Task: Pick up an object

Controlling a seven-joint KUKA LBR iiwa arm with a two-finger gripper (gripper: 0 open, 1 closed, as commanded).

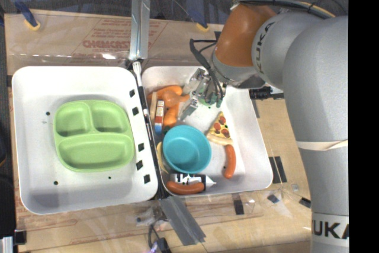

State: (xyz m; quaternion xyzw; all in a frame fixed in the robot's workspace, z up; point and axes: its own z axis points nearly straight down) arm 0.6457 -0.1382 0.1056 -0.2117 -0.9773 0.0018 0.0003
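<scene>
Two bins sit side by side: the left bin (23, 127) holds a divided plate (93, 134). In the right bin (251, 145), a bowl (186, 149) lies centrally, a pizza slice (219, 129) just right of it, a sausage (229, 162) nearer the right wall, another sausage (185, 187) before the bowl.

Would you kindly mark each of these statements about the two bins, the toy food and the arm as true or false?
1. The green divided plate lies in the left bin. True.
2. The blue bowl sits on the green plate. False: it sits in the right bin, among the toy food.
3. The gripper is over the right bin, near the orange toy. True.
4. The pizza slice lies in the left bin. False: it lies in the right bin, right of the bowl.
5. A sausage lies below the pizza slice. True.
</scene>
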